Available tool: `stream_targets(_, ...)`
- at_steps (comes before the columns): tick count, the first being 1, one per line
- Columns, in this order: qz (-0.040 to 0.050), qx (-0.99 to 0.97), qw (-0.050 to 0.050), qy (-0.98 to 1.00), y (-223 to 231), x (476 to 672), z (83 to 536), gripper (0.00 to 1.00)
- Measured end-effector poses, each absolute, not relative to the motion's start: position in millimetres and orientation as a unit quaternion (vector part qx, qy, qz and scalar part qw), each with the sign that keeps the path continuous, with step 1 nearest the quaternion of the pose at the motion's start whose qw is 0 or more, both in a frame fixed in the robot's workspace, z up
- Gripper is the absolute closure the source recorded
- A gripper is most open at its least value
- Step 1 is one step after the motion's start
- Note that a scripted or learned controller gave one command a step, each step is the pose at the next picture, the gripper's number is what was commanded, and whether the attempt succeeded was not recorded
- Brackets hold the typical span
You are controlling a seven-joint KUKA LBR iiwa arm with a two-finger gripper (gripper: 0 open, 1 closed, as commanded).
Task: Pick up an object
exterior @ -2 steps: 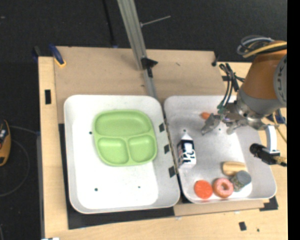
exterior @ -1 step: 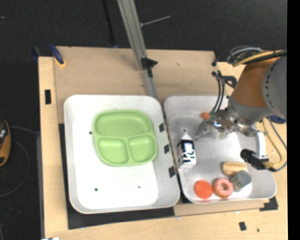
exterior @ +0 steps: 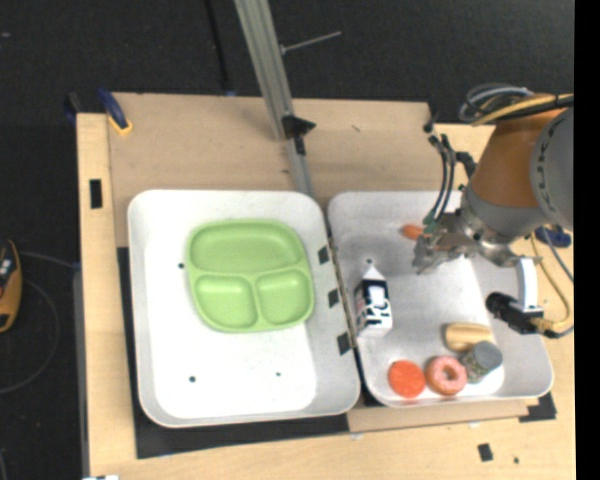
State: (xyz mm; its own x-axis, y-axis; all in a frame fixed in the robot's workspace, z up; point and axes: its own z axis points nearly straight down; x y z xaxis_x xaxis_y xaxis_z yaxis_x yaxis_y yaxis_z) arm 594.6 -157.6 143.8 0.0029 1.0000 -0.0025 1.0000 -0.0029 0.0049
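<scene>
1. You have two shallow white bins side by side on the bench: the left bin and the right bin.
2. The left bin holds a green divided plate, lying flat toward its far half, with one long compartment on the far side and two smaller ones on the near side.
3. The arm reaches in from the right, its orange band above the wrist, and stands over the far right part of the right bin.
4. The gripper points down and to the left, low over the bin floor in the far middle of the right bin. Its tips are dark and small at this slant; you cannot tell whether the fingers are spread or pressed together, and nothing is seen between them.
5. A small orange piece lies just beside the gripper, on its far left side; its kind cannot be made out.
6. A small white carton with black print stands near the left wall of the right bin, apart from the gripper.
7. Along the near edge of the right bin you find an orange round object, touching a pink doughnut; to their right a grey piece, with a tan bread-like piece just beyond it.
</scene>
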Motion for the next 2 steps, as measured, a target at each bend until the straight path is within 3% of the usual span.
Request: stream_targets(2,0.0020,0.706,0.004,0.708,-147.5,586.6,263.5,1.00)
